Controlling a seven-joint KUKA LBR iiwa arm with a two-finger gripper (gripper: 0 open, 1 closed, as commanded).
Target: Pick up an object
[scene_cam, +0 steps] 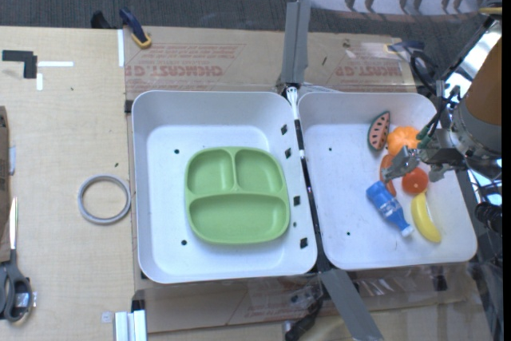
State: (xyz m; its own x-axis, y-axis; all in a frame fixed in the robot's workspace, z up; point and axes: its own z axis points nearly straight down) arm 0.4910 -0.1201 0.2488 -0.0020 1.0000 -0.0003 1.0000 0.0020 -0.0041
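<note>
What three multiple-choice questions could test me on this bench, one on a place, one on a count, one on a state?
1. Where does the green plate lie?
A. In the left bin
B. In the right bin
C. On the wooden bench

2. How many compartments does the green plate have?
A. Two
B. Three
C. Five

3. How does the blue bottle rest?
A. Upright
B. Lying on its side
C. On the plate

Answers:
1 A, the plate sits on the left bin's floor.
2 B, two small sections above one wide one.
3 B, it lies flat beside the banana, below the tool.
</note>
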